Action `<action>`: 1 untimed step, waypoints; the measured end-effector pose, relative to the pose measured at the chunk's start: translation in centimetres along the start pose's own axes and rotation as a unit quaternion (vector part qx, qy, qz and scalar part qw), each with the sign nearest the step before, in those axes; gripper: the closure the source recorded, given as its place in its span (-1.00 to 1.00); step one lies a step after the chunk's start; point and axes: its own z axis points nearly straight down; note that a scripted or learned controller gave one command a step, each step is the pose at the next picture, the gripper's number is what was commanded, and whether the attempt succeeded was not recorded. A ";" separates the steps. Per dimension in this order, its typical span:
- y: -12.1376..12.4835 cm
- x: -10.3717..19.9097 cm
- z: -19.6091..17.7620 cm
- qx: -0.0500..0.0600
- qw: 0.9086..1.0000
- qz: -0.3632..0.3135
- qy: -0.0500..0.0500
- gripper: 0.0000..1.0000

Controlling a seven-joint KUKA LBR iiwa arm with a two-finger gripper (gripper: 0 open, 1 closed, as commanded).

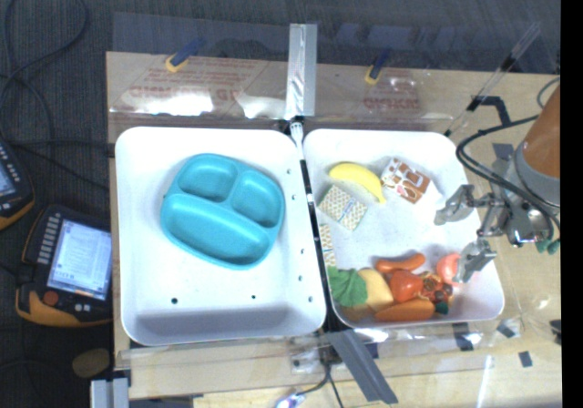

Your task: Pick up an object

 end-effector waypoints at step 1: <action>4.8 -2.6 13.5 0.000 0.983 0.183 -0.003 -1.00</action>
